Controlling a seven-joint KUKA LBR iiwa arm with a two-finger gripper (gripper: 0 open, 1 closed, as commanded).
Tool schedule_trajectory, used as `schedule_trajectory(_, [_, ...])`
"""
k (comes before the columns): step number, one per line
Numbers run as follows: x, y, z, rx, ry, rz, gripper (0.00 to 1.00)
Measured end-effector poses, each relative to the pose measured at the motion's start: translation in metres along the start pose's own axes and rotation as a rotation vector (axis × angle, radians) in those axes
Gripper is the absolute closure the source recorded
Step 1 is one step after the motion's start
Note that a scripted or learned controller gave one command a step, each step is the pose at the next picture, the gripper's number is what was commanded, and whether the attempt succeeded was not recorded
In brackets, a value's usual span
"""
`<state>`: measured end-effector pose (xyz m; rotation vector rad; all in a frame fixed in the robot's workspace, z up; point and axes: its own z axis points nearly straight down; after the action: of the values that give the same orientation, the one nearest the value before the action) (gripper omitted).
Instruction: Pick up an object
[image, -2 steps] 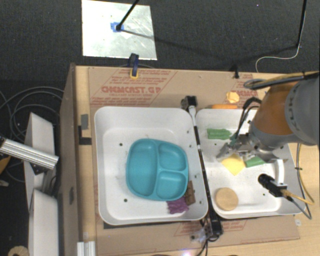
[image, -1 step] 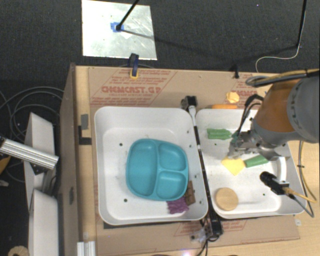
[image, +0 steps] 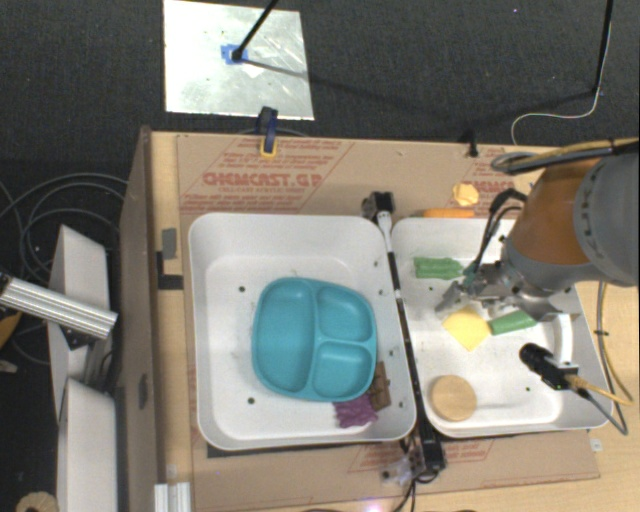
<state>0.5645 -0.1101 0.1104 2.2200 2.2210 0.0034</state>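
yellow block (image: 466, 329) sits in the right bin (image: 430, 395), just below my claw (image: 478, 291). i can't tell whether the claw is spread or pinching anything. nothing looks lifted, so i judge the pick not yet done.

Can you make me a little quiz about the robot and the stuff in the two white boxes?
1. True or false: the teal plate lies in the left bin.
2. What is closest to the pincer? A) yellow block B) purple scrap C) tan disc
3. Fill in: the tan disc lies in the ____ bin.

Key: 1 true; 2 A; 3 right.
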Motion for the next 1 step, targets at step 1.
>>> schedule_trajectory(1, [0.0014,-0.001,0.0269,0.003,-0.001,0.0,0.0])
